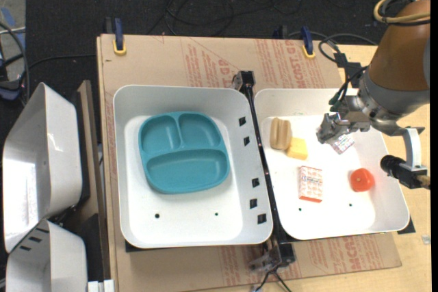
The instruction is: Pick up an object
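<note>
A small carton lies flat near the middle of the right bin. Left of and above it sit a yellow block and a tan roll, touching each other. A red ball lies to the carton's right. The gripper hangs above the carton; whether its fingers are apart I cannot tell. A teal tray fills the left bin on the desk.
</note>
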Controlling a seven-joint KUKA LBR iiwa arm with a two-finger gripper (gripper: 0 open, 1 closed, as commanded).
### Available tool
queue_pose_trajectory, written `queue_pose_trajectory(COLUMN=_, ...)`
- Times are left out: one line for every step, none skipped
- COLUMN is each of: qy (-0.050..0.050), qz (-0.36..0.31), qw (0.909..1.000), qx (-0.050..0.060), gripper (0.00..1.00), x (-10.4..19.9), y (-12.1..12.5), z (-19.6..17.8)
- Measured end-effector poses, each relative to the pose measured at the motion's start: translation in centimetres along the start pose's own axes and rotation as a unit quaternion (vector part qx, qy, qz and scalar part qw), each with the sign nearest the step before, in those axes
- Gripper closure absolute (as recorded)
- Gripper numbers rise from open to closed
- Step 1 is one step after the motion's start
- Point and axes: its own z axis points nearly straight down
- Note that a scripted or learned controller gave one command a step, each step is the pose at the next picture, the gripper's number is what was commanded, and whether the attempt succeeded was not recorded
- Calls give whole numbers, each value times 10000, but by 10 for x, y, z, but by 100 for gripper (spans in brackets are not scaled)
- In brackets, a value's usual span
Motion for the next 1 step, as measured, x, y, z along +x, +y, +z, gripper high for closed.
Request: queue_pose_trajectory(qy=0, qz=1, qw=10000, qx=10, gripper=100, x=53, y=5, z=9)
